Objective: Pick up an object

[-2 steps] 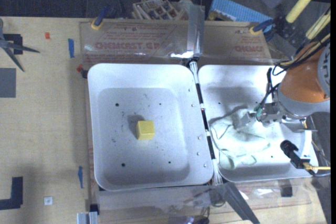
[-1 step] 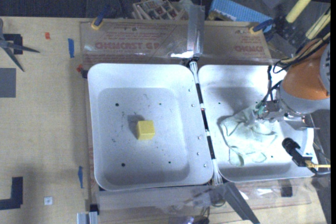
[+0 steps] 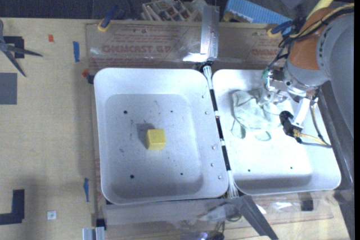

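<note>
Reaching in from the right, the arm (image 3: 332, 59) sits over the right bin (image 3: 281, 168), with the hand (image 3: 274, 95) low above a crumpled pale cloth or plastic piece (image 3: 247, 112) in that bin's upper part. Whether the hand is apart or together I cannot tell; it blurs into the pale material. Left bin (image 3: 112, 93) holds a small yellow block (image 3: 156, 139) near its middle, well apart from the hand. Both bins rest on the desk (image 3: 39, 121). Risks: the limp material likely bunches or slips out, so a lift may come up with nothing; low contrast could put the pinch off target; a cable (image 3: 312, 140) dangling by the wrist might snag the material or bin rim.
</note>
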`<state>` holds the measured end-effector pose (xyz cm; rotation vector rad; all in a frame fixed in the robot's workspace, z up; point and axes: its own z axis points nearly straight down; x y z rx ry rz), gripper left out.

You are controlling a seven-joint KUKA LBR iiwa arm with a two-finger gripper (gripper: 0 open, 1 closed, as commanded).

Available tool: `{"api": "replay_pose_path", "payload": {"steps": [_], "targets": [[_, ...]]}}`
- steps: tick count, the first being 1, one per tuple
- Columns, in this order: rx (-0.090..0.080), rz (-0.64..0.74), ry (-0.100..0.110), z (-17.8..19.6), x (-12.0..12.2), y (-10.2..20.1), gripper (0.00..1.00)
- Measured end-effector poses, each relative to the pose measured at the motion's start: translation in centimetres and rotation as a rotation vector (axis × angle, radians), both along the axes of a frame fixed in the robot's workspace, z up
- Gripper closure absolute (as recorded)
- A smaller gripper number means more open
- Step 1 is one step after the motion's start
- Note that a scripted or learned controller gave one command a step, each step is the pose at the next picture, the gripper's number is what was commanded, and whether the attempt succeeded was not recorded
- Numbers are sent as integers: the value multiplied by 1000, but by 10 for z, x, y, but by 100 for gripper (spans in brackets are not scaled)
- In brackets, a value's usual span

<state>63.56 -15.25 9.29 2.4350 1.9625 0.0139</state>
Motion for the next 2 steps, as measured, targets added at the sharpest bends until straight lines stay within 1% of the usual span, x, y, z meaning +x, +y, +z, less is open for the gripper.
{"api": "replay_pose_path", "payload": {"steps": [1, 2], "targets": [[7, -331, 15, 53, 13, -11, 100], [7, -303, 16, 127, 32, -23, 100]]}}
